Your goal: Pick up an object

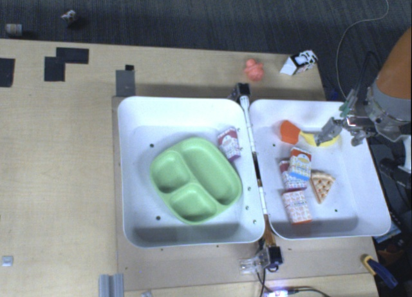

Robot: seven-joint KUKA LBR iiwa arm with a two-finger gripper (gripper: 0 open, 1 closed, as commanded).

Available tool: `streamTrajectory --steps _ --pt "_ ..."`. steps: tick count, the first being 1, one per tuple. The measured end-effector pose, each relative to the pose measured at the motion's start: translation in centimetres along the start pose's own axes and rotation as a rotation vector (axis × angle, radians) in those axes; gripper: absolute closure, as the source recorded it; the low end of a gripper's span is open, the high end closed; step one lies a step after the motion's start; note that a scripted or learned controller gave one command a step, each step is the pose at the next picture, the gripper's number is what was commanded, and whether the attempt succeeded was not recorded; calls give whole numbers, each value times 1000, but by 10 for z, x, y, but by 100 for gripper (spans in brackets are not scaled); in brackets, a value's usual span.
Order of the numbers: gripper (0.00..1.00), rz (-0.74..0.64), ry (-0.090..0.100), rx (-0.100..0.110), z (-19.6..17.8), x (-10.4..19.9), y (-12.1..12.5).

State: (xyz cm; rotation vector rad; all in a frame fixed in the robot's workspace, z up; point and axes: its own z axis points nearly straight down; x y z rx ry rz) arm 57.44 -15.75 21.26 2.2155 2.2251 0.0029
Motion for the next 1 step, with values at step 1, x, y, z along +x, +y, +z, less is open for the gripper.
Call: streamTrajectory --steps 1 --pt "0 1 -1 -4 111 39 -28"
